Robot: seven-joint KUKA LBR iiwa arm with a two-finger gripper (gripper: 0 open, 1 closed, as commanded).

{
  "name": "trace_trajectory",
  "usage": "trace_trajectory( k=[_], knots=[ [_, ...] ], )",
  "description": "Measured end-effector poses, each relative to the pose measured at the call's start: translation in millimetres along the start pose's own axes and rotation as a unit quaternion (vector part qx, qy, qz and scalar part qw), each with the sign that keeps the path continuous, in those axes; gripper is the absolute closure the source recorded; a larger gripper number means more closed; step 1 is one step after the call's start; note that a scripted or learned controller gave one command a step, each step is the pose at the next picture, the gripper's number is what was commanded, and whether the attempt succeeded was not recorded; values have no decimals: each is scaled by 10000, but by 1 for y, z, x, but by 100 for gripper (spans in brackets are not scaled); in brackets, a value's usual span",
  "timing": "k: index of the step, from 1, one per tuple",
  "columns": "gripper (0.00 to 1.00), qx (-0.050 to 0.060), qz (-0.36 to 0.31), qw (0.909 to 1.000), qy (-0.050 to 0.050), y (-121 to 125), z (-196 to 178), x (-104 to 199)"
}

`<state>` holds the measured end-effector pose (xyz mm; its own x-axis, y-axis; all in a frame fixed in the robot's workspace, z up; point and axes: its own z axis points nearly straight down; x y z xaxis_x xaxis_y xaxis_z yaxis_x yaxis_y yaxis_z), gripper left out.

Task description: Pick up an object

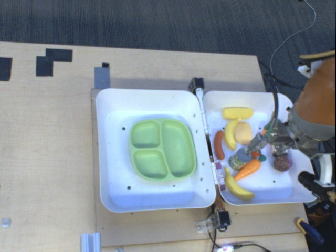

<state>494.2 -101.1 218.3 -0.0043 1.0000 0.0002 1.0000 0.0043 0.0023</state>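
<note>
Your likeliest target, the carrot [249, 169], lies in the right bin [281, 192], touching a small grey-green piece [240, 158] and just beside a banana [237, 185]. The gripper [257, 144] hangs low over that cluster, but you cannot tell from this angle how it is set, and nothing shows clamped in it. Judge the pick as not yet done: reaching is finished, closing and lifting remain. The left bin [113, 140] holds a green tray [163, 149].

Bright, even overhead light washes the two white bins [157, 101], leaving only soft shadows inside their walls. The picture is slightly soft throughout, and small items beside the gripper [258, 143] blur together, colours mildly oversaturated.
</note>
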Motion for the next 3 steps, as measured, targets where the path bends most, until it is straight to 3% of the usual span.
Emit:
trace_trajectory(
  k=[1,2,3],
  knots=[
    [0,-6,2,10000,1,14,100,-31],
    [100,-21,-1,10000,1,16,90,-31],
    [100,-10,-5,10000,4,75,33,28]
  ],
)
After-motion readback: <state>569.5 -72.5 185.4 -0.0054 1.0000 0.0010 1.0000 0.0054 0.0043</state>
